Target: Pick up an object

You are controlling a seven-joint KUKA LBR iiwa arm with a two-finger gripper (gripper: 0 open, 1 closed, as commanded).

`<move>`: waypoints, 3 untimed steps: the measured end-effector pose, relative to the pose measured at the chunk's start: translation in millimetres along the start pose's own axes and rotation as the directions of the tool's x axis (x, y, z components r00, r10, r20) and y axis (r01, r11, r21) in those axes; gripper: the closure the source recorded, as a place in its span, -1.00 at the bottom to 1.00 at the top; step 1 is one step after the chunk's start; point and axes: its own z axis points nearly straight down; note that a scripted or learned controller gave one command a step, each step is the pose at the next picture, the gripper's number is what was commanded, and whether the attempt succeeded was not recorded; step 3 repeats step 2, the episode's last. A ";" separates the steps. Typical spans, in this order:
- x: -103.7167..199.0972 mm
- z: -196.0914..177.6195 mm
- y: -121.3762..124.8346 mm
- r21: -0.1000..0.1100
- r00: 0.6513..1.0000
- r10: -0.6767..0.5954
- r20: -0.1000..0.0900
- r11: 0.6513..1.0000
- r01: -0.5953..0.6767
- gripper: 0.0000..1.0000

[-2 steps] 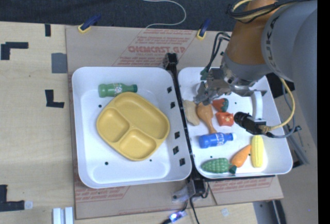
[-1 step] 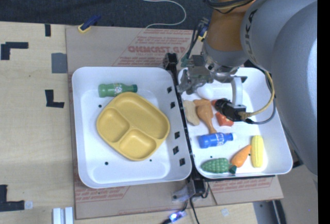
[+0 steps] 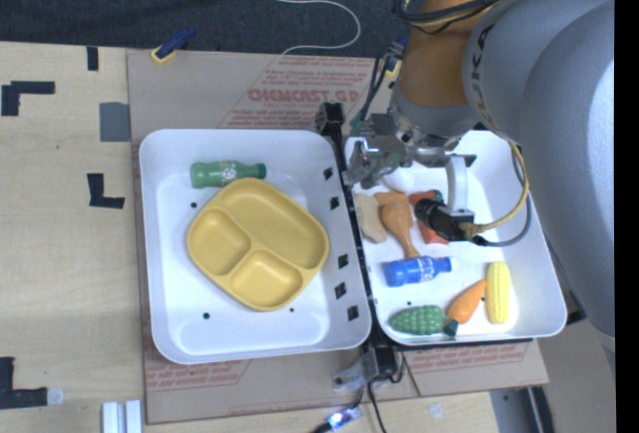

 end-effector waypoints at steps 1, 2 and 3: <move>-1.3 3.5 3.9 -0.001 1.000 0.001 0.000 1.000 -0.001 1.00; -6.4 -1.4 15.5 -0.003 1.000 0.000 -0.001 1.000 0.000 1.00; -6.4 -1.4 15.5 -0.003 1.000 0.000 -0.001 1.000 0.000 1.00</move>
